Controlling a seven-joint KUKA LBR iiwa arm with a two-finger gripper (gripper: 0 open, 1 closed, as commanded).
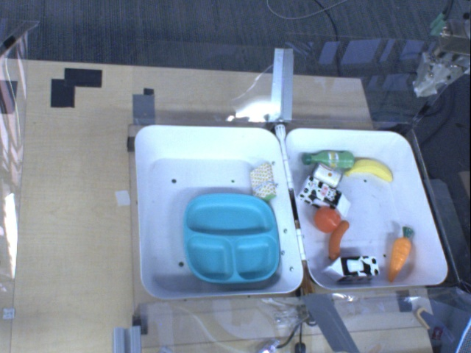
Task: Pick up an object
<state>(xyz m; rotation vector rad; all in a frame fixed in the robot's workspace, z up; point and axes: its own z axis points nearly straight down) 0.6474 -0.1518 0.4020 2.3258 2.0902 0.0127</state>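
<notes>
1. The claw (439, 70) hangs up beyond the right bin's (419, 169) far right corner, over no toy; whether it is open or closed cannot be told.
2. In the right bin, a banana (370, 170) lies by the far wall.
3. A green bottle (329, 158) lies just left of the banana.
4. A carrot (399, 254) sits nearer the camera than the banana.
5. Left of the right bin, the left bin (158, 153) holds a blue tray (230, 237).
</notes>
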